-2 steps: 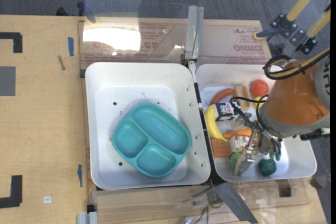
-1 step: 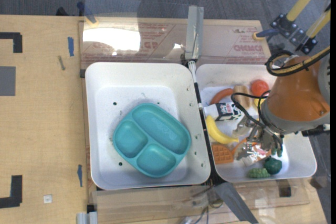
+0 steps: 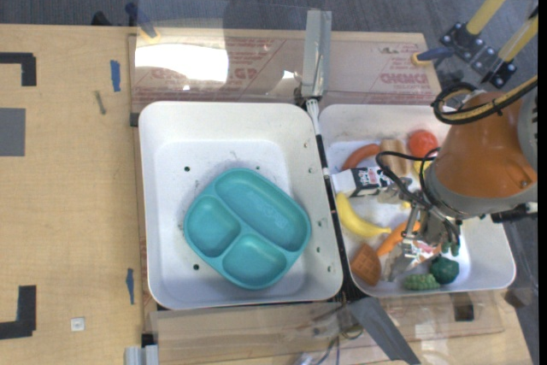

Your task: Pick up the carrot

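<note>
In the right bin [image 3: 500, 256], at about 6 o'clock, a green bumpy piece [image 3: 419, 281] lies by the near wall, with a brown-orange lump [image 3: 366, 266] at 8 o'clock. The gripper [image 3: 408, 250] hangs low over the bin's near half; I cannot tell whether it is open or closed. The carrot [image 3: 389, 242] lies just at its 9 o'clock side, touching or nearly so. A banana [image 3: 359, 220] sits farther, at 9 o'clock. An orange ball [image 3: 421, 143] rests at 12 o'clock. The left bin [image 3: 162, 184] carries a teal divided plate [image 3: 246, 226].
</note>
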